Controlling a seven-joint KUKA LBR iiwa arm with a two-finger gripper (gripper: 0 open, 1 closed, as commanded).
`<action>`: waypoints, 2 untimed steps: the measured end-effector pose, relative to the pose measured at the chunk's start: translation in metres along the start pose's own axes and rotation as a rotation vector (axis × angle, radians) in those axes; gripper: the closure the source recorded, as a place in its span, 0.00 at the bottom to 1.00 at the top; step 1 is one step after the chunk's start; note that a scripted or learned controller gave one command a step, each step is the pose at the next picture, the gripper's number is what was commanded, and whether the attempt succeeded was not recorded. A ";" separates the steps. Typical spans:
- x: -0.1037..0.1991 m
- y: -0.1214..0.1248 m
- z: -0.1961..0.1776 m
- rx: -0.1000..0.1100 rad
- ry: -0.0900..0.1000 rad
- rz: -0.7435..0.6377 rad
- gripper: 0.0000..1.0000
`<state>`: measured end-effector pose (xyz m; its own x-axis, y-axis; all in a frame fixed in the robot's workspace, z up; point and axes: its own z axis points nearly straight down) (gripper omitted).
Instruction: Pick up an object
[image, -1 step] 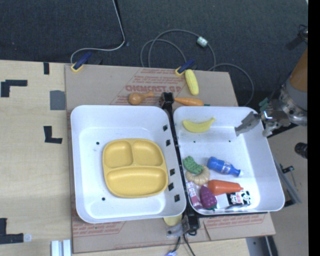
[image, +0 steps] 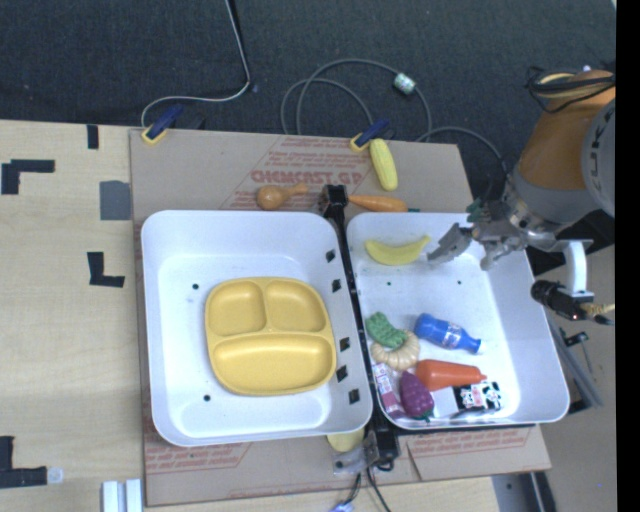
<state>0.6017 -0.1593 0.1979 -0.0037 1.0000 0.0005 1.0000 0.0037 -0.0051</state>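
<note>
dark carpet floor (image: 100, 60), cardboard-topped bench (image: 300, 175), two white bins (image: 165, 300)

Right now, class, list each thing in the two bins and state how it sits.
yellow divided plate: flat in left bin, nothing on it
banana: lying in right bin, near the far wall
blue bottle: on its side
carrot: lying flat
gripper: open, above right bin, holding nothing
</note>
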 end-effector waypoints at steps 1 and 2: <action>-0.006 -0.084 0.098 0.012 0.004 0.007 0.00; 0.017 -0.017 0.113 -0.007 -0.002 -0.001 0.00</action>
<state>0.5840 -0.1419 0.0851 -0.0045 1.0000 -0.0017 1.0000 0.0045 0.0023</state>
